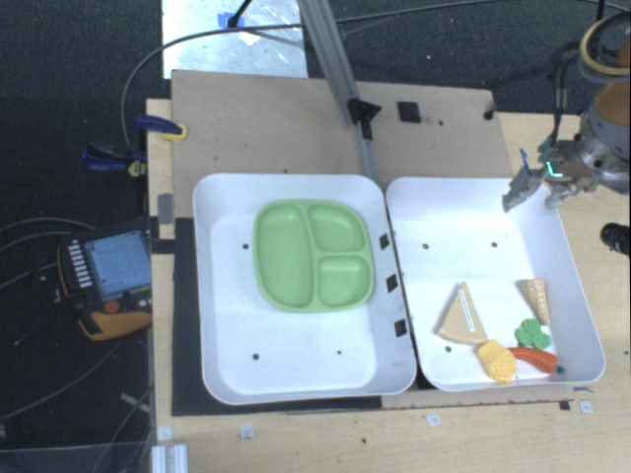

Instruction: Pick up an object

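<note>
The two-finger gripper (537, 187) hangs over the far right corner of the right shallow white bin (463, 227), with nothing between its fingers. A pale green divided plastic plate (314, 254) lies in the left white bin (227, 343), and small toy foods (503, 338) lie together in the near right corner of the right bin.

Even overhead light, fairly bright. White bins (296, 363) near overexposed, shadows faint. Glare on the shiny sheet (232, 23) at top. Image soft and low-res overall, arm (606, 87) at right edge slightly blurred.
</note>
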`<state>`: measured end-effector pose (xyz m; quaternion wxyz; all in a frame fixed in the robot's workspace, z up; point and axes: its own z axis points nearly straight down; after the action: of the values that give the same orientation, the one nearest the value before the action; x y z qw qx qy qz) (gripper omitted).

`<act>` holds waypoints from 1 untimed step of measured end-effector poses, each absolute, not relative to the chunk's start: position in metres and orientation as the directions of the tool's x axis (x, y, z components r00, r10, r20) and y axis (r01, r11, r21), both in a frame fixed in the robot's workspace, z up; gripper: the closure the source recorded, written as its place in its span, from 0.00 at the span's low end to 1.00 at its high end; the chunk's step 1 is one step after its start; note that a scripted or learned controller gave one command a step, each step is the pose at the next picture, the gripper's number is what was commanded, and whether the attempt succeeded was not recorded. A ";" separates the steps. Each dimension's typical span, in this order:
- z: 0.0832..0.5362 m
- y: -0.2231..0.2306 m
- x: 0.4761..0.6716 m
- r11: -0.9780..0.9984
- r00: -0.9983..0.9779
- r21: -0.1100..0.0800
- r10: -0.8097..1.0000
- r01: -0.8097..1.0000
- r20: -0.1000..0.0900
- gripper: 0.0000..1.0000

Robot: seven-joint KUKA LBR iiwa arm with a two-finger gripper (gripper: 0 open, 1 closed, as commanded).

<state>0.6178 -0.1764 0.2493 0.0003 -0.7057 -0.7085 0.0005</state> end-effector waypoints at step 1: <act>0.251 -0.176 0.619 0.005 -0.005 0.002 1.000 1.000 -0.001 0.00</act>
<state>0.6186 -0.1763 0.2508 -0.0010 -0.7055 -0.7087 -0.0004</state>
